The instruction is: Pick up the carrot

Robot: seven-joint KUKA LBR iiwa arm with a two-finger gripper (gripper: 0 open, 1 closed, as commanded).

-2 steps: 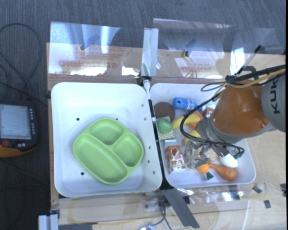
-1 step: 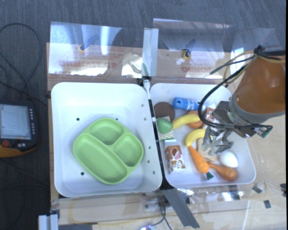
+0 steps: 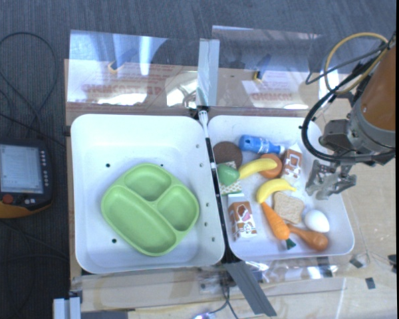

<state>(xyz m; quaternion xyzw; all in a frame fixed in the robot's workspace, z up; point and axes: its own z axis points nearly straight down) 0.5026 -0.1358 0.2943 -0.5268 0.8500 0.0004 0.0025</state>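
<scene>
The gripper [image 3: 330, 183] hung at the right of the frame, over the right rim of the right bin [image 3: 346, 241]. Its metal fingers pointed down, but they merged into one grey cluster, so I could not tell whether the jaws stood apart or together. Nothing showed between them, and they appeared to touch no item. Most likely it hovered there because the arm reaches in from that side and had not yet moved over its target.

Just left of the gripper lay a small carton [image 3: 292, 164], and below that a slice of bread [image 3: 290, 209] touching a white egg [image 3: 316, 220]. The carrot [image 3: 276, 222] lay in the lower middle of the right bin, slanting down and to the right, green tip lowest. It was crowded: a banana [image 3: 272, 189] above it, the bread along its right side, another carton [image 3: 243, 219] just to its left, and a drumstick-like piece [image 3: 310, 236] near its tip. That packing would leave little room for fingers.

The green divided plate [image 3: 151, 208] sat alone in the left bin [image 3: 86, 178], well apart.
</scene>
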